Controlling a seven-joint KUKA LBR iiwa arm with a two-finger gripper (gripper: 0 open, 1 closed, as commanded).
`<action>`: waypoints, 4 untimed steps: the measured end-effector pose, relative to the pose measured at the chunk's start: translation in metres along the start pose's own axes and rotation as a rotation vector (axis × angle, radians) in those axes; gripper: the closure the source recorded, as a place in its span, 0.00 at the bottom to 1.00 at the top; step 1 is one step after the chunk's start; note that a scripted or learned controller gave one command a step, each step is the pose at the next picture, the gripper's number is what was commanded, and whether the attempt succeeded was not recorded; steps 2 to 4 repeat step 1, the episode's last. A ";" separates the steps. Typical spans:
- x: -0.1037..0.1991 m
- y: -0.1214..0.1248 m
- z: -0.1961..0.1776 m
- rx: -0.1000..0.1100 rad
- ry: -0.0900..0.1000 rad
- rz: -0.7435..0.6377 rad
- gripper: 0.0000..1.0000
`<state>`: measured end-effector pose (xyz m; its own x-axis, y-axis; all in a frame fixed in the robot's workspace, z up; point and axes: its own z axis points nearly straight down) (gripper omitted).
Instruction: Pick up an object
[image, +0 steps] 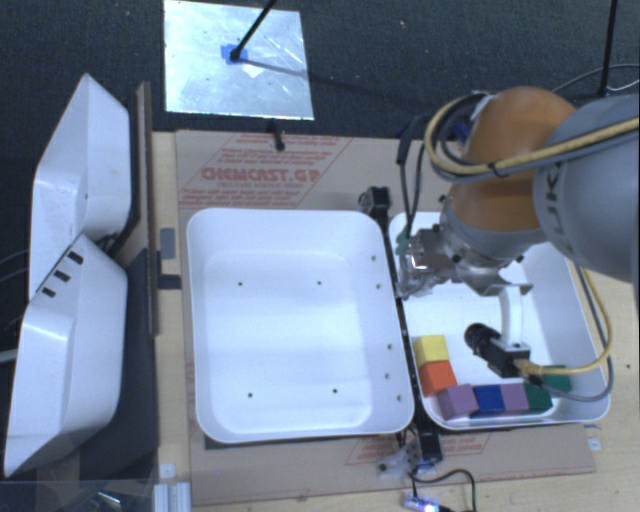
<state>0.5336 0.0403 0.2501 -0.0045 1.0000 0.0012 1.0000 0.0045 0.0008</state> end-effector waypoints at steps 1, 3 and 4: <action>0.049 -0.017 0.002 0.000 0.000 0.000 1.00; 0.049 -0.017 0.002 0.000 0.000 0.000 1.00; 0.049 -0.017 0.002 0.000 0.000 0.000 1.00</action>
